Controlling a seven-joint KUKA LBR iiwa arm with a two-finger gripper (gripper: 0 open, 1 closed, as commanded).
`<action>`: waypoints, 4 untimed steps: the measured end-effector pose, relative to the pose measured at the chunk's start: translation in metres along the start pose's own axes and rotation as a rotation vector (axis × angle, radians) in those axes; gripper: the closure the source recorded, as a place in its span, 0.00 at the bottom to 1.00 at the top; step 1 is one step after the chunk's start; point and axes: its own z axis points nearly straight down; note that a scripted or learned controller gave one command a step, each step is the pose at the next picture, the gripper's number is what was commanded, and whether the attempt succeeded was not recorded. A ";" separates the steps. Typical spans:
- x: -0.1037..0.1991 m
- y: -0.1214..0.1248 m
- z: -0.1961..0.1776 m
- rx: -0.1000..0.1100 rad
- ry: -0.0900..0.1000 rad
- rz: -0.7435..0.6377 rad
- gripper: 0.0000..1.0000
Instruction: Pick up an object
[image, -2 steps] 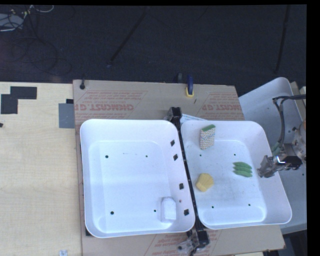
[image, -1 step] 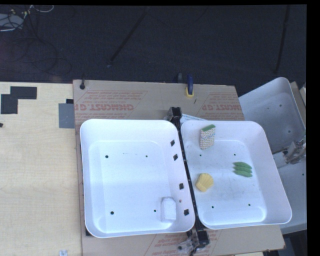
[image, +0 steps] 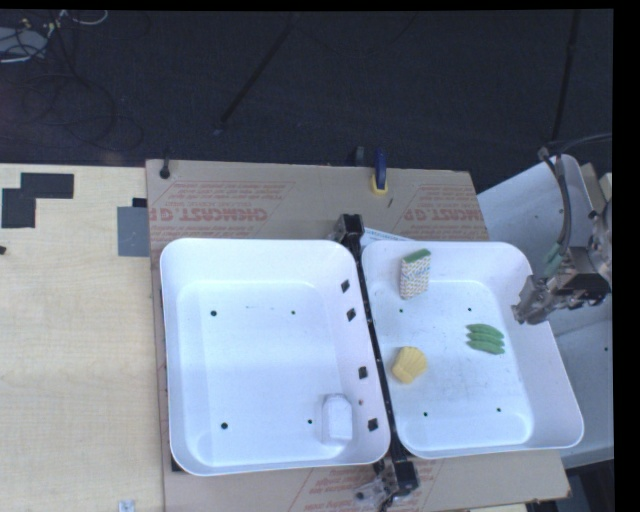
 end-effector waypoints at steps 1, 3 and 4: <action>0.120 -0.002 -0.078 -0.006 0.001 -0.007 1.00; 0.185 -0.002 -0.032 -0.002 0.000 -0.002 1.00; 0.180 -0.002 -0.039 0.006 -0.003 0.004 1.00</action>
